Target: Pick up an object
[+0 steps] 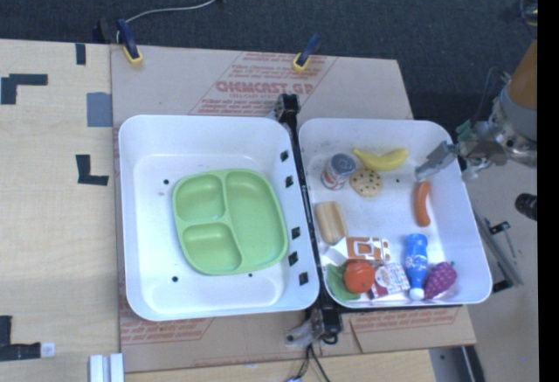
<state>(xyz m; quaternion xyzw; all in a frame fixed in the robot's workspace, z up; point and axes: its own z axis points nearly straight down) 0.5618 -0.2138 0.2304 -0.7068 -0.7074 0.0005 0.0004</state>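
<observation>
1. Nearest the gripper (439, 162), in the right bin (476, 223), lies a small orange-red sausage (423, 202), lengthwise along the bin's right side. I judge it the likeliest object to pick.
2. It looks like a light toy, smooth and rounded, so I expect it could roll or slip. I would take it across its narrow middle.
3. A banana (381, 159) lies to its upper left, and a cookie (366, 184) and a can (338, 170) sit beyond that, all apart from the sausage.
4. Toward the bin's front sit a blue bottle (416, 258), purple grapes (441, 278), a tomato (359, 276) and a small carton (368, 248), crowded together. A bread roll (329, 221) lies by the dividing wall.
5. My gripper hangs at the bin's upper right rim with nothing in it; I cannot tell how far its jaws are parted.
6. Bare floor surrounds the sausage, but the right wall is near.
7. Over in the left bin (140, 214) sits a green divided plate (231, 221); both bins rest on the surface (349, 92).
</observation>
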